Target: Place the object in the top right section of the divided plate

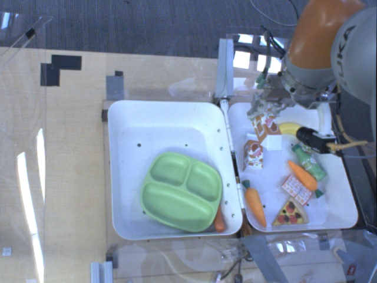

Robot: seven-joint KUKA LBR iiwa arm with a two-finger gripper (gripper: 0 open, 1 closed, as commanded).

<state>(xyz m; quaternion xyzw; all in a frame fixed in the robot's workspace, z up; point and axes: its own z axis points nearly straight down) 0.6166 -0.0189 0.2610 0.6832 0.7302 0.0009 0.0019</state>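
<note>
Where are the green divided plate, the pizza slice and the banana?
green divided plate (177, 202): camera view, large lower section.
pizza slice (291, 213): camera view, middle of topping.
banana (289, 128): camera view, yellow body.

You're looking down on a robotics lab bench: pale wood tabletop (70, 175), two white bins (121, 158) clamped in metal brackets (224, 63), black tape markers (59, 68), loose cables (274, 7), and toy food (254, 206) as test props.
</note>
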